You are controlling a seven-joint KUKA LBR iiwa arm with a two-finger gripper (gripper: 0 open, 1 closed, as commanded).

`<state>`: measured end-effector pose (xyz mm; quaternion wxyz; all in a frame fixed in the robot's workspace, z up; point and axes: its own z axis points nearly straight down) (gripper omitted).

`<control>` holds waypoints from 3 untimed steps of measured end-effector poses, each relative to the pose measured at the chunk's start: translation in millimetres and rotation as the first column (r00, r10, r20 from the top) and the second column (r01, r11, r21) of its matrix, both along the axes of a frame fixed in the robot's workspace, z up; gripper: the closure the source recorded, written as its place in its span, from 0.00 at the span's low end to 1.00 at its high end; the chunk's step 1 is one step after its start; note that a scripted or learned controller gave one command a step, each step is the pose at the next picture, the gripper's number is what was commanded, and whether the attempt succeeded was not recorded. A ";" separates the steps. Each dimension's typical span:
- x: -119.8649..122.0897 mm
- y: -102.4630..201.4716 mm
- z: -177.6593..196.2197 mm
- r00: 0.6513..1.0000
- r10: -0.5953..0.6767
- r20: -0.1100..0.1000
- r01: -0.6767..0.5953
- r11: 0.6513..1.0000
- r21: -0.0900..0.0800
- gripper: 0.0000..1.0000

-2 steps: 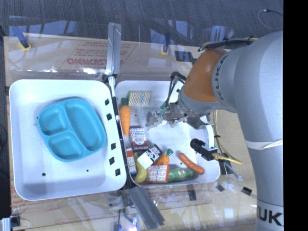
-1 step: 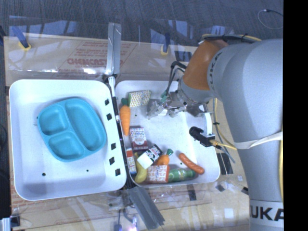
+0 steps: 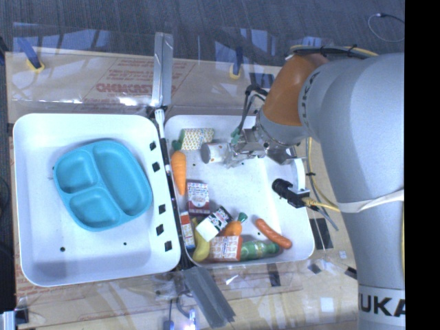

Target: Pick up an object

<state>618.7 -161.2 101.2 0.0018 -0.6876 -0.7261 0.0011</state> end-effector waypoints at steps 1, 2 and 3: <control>-5.7 -49.7 88.4 0.963 0.269 0.004 -0.269 0.963 -0.003 1.00; 14.1 -47.0 105.0 0.837 0.547 0.005 -0.547 0.837 -0.003 1.00; 13.6 -49.9 180.2 0.873 0.487 0.004 -0.487 0.873 -0.004 1.00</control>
